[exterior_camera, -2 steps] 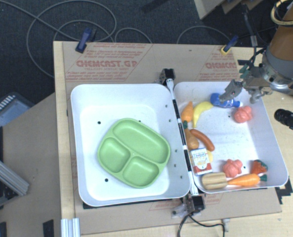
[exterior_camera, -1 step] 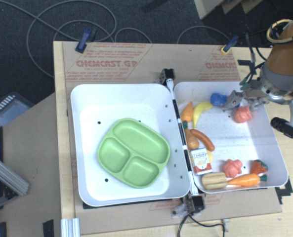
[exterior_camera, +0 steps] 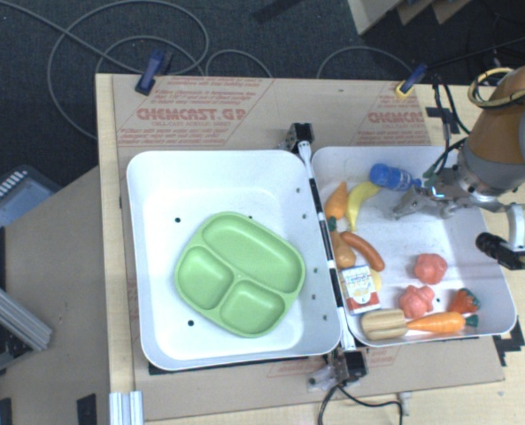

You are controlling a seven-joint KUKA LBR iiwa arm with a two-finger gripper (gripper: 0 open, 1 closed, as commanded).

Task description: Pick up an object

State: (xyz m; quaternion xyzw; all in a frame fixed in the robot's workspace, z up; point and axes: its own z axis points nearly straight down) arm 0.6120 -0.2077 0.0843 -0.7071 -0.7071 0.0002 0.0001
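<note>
A cardboard-covered bench (exterior_camera: 244, 104) stands on dark carpet with loose cables. The left bin (exterior_camera: 147, 237) holds a green divided plate (exterior_camera: 238, 275). The right bin (exterior_camera: 497, 299), adjoining the left bin, holds toy food: banana (exterior_camera: 361, 202), hot dog (exterior_camera: 363, 249), carrot (exterior_camera: 435, 324), blue object (exterior_camera: 389, 177). The gripper (exterior_camera: 426, 200) sits low in this bin just right of the blue object; finger spacing cannot be determined.

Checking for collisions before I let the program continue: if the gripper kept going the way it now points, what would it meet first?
The gripper points toward the picture's left. The blue object lies nearest that line, then the yellow banana. Height above the right bin is unclear, so it might pass over them.
</note>
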